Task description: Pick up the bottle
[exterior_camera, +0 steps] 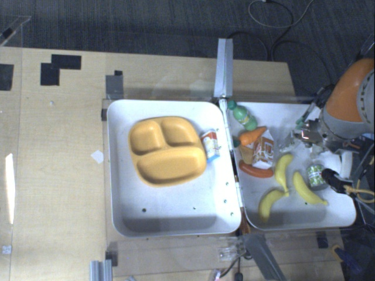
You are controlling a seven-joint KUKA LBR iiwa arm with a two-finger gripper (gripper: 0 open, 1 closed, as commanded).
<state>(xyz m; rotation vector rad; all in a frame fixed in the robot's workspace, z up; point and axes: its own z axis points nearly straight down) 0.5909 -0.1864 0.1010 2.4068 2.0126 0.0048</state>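
A green bottle lies in the right bin's far left corner, beside a carrot. The gripper hovers well right of the bottle, above the bananas; its hold cannot be judged.

- Yellow tray and small carton in the left bin.
- Bananas, carrot, sausage, can in the right bin.
- Cable on the floor.
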